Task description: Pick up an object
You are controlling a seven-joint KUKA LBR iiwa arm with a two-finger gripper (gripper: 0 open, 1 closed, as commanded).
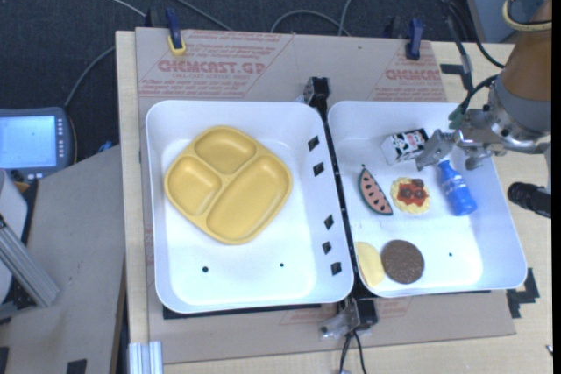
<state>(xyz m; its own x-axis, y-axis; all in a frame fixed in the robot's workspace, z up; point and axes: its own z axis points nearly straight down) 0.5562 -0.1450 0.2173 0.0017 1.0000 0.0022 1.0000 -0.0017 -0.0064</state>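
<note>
I am at the approach step: nothing is lifted yet, and my gripper [449,151] hangs low over the back of the right bin [504,271], my arm reaching in from the right. I cannot tell how my gripper is set, and I see nothing held in it.

The nearest candidate is the blue bottle [456,188], lying on the bin floor just beside and slightly forward of my gripper, its cap end pointing up toward me. To the other side, close to my gripper, lies a small black-and-white toy [404,144]. Farther off sit a little pizza-like toy [411,195], a watermelon slice [374,192], and, near the front wall, a brown round cookie [403,261] touching a pale yellow piece [368,263].

I judge the next move calls for centring over the bottle, turning to span its narrow width, then descending. The left bin [175,276] holds a yellow divided plate [230,184], well apart from me.
</note>
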